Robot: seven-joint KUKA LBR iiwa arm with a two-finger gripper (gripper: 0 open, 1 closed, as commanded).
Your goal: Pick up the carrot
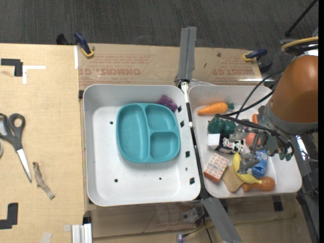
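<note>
The table (40,135) is pale wood, with cardboard under the two white bins. The arm (298,90) comes in from the right, its orange band bulging above the wrist, bent down over the right bin (291,184) so the tool (248,161) hangs low among the clutter near the bin's middle. Whether the tool is spread or closed I cannot tell; cables and toys crowd it. The left bin (96,151) holds a teal divided plate (149,132), with a small purple thing (167,102) just beyond its far edge. The right bin holds the carrot (213,108), lying on its side near the far left corner, well apart from the tool. Nearer the front sit a red-and-white box (216,166), a banana (243,172), a slice of bread (232,181) and an orange toy (262,185). Scissors (16,140) lie on the table at far left
</note>
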